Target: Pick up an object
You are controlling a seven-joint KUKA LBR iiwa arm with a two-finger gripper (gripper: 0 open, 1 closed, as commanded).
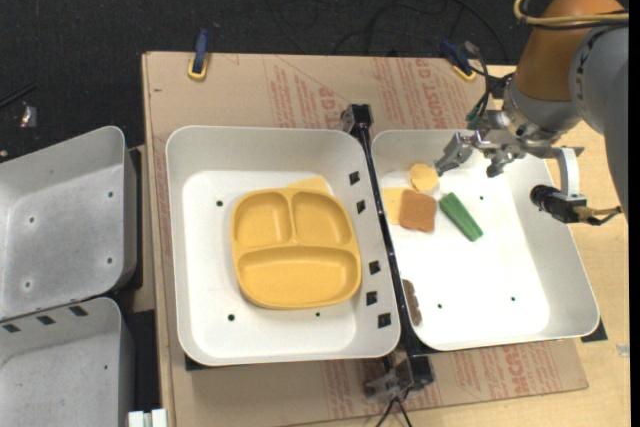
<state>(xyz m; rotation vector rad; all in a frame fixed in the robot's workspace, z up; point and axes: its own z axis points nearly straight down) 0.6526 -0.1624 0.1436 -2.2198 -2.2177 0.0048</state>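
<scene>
Two shallow white bins sit side by side on the table [250,75]. From the fixed overhead camera, the left bin [190,215] holds a yellow divided tray [296,250], lying flat near its middle. The right bin [520,305] holds three small pieces clustered near its upper left: a pale yellow round piece [424,178], a tan square block [417,211] just below and touching or nearly touching it, and a green stick [462,216] lying at a slant just beside the block.

The pincer [478,153] hangs over the upper part of the right bin, its two fingers [451,155] spread apart with nothing between them, close to the round piece and above the green stick.

To do the pick well, I would choose the green stick: it lies a little apart from the others, so the fingers can straddle its narrow width. Turn the wrist so the jaws close across the stick, not along it, descend straight and close only once low enough.
</scene>
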